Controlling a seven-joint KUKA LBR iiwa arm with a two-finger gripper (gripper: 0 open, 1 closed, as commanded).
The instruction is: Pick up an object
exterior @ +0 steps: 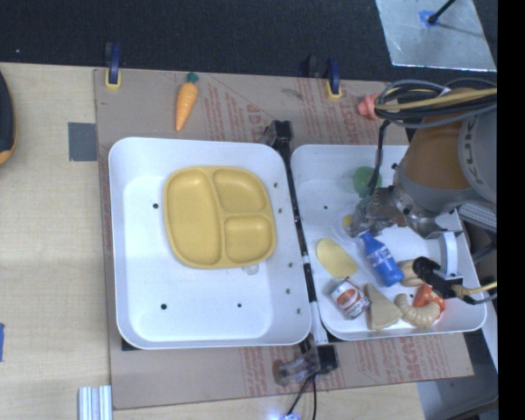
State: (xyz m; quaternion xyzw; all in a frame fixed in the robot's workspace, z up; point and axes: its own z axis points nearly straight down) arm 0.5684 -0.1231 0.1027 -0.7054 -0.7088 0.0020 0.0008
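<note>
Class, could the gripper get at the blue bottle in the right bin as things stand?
Probably yes. The gripper hangs over the right bin, just above-left of the blue bottle, whose top lies uncovered. Toys crowd its lower end, which might hinder the grasp.

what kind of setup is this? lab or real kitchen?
Most likely a robot manipulation lab bench, not a kitchen. Two shallow white bins sit on a board held by clamps, the grey-and-orange arm reaches into the right bin, and the contents are toy items like a plastic carrot.

Red cardboard print — unreadable
</note>
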